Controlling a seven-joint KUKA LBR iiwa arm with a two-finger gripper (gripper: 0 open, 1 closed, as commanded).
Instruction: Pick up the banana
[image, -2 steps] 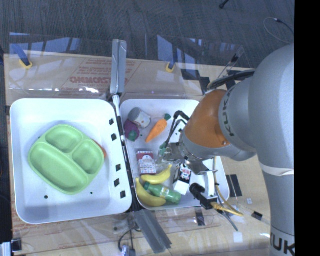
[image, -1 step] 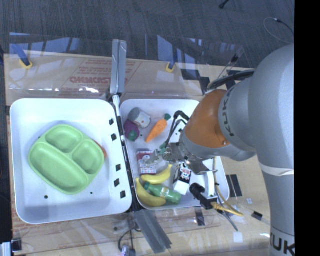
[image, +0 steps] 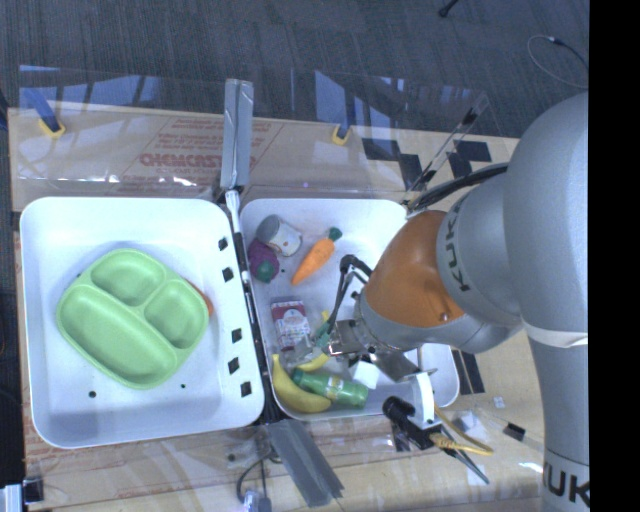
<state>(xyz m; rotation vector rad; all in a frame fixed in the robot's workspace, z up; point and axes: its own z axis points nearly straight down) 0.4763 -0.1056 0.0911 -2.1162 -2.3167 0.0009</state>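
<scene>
Banana (image: 296, 392) sits low in the right bin (image: 262, 215), curled along the near-left corner, and there is just one of it, yellow and lying flat. Right against it on the far side is one green bottle (image: 336, 388), on its side, touching or very nearly touching the banana's upper curve. Counting on through that bin: one orange carrot (image: 314, 257) with a green top up near the back, one dark purple fruit (image: 264, 260) beside the left wall, one grey and white piece (image: 280, 235) just behind it, and one small red-and-white packet (image: 290, 321) in the middle. The arm (image: 470, 270) sweeps in from the right, grey with its orange band, and the wrist hangs over the right half of that bin. The gripper (image: 345, 345) is down close above the bottle and the banana's tip, but the wrist hides so much that whether it is wide or narrow I cannot tell, and nothing visibly sits in its grasp. Over in the left bin (image: 50, 400) lies one green divided plate (image: 132, 317) with three compartments, and something orange-red, possibly a small fruit, peeks out at its right rim. Both bins rest side by side on the table (image: 120, 150).
</scene>
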